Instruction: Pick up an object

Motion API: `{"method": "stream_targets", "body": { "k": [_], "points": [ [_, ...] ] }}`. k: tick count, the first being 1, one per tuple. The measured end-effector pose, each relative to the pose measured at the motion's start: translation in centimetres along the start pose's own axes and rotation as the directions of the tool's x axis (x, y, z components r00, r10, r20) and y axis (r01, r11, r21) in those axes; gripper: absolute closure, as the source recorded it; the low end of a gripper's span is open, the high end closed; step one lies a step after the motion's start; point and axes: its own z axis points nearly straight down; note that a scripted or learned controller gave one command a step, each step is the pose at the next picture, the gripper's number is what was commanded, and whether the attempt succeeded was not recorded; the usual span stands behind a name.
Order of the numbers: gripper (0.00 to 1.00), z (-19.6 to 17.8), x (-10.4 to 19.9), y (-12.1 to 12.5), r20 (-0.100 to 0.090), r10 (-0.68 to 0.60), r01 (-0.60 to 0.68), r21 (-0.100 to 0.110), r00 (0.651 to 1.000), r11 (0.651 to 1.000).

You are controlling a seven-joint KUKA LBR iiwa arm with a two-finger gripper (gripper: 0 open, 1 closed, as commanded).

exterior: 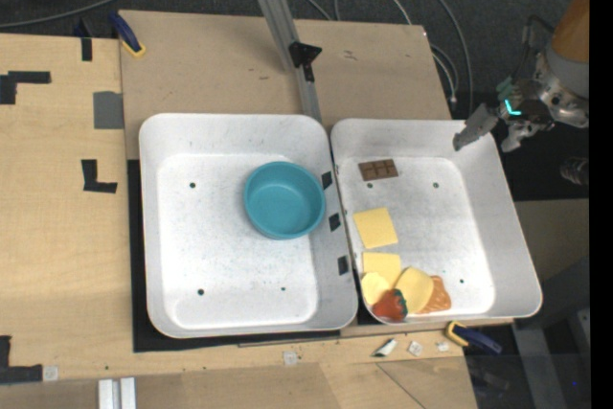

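Here the end effector (pixel 494 129) hangs spread and unladen over the right bin's (pixel 498 206) far corner.

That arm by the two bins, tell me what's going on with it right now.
The arm's tool hangs over the upper right corner of the right bin, with nothing between its fingers, which stand apart. No pick has happened yet. In that bin lie a brown chocolate piece, a yellow cheese slice and, in the lower left corner, a pile of toy food. The left bin holds a blue bowl.
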Motion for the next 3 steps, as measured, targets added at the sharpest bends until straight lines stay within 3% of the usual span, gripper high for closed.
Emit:
{"method": "stream_targets", "body": {
  "k": [2, 3],
  "points": [
    [0.00, 12.8, 0.6, -0.6, -0.003, 0.000, 0.000, 0.006, 1.000, 1.000],
    [0.00, 17.1, 0.7, -0.6, 0.001, 0.000, 0.000, -0.002, 1.000, 1.000]
  ]
}}
